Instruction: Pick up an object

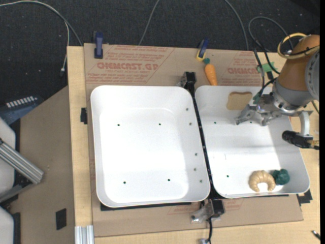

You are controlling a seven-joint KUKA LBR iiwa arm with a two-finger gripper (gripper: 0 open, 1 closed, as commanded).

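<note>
Two white bins [147,146] [244,156] are counted on the table [76,136]. In the bin at 3 o'clock, three objects are counted: one tan flat piece [238,100], one croissant [261,181], one green object [281,176]. One carrot [210,73] is counted at 12 o'clock. Two clamps [98,44] [202,49] are counted.

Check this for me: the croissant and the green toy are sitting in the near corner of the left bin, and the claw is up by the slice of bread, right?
Not quite. The camera view shows the croissant and the green toy in the near corner of the right bin, not the left bin. The rest holds: the claw is up by the slice of bread.
</note>
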